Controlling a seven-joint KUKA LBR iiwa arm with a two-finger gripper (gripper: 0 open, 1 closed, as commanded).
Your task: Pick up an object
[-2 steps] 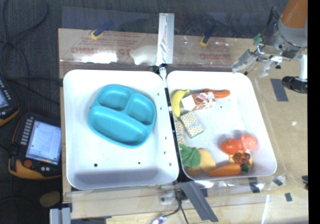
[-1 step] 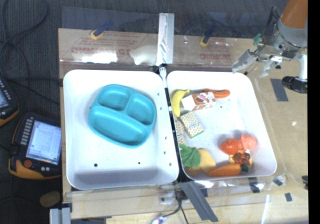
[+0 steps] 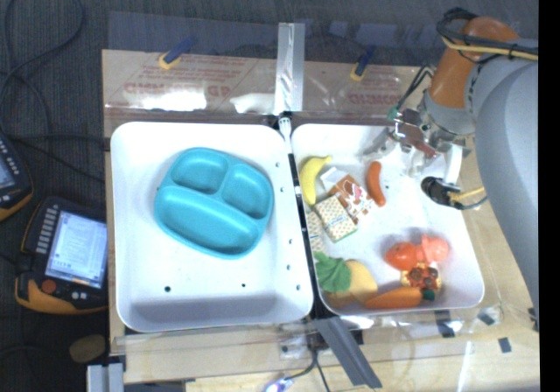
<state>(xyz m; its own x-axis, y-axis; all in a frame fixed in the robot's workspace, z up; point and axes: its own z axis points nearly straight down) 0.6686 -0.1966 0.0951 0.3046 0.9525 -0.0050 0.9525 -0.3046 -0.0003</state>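
Observation:
The right bin point(image 3: 468, 246) holds several toy foods: a yellow banana point(image 3: 311, 176), a small printed carton point(image 3: 343, 206), a red-orange sausage point(image 3: 376, 183), a red tomato point(image 3: 404, 255) beside a pink piece point(image 3: 435, 248), an orange carrot point(image 3: 394, 297), a green leafy piece point(image 3: 331, 275) and a yellow fruit point(image 3: 360, 277). My gripper point(image 3: 411, 138) hangs over the bin's far right corner, just right of and above the sausage. Nothing shows between its fingers.
The left bin point(image 3: 140, 294) bears a blue divided plate point(image 3: 214, 199). A metal divider strip point(image 3: 290, 66) stands at the back between the bins. A handheld pendant point(image 3: 61, 250) lies on the floor at the left. The grey arm point(image 3: 516, 145) covers the right side.

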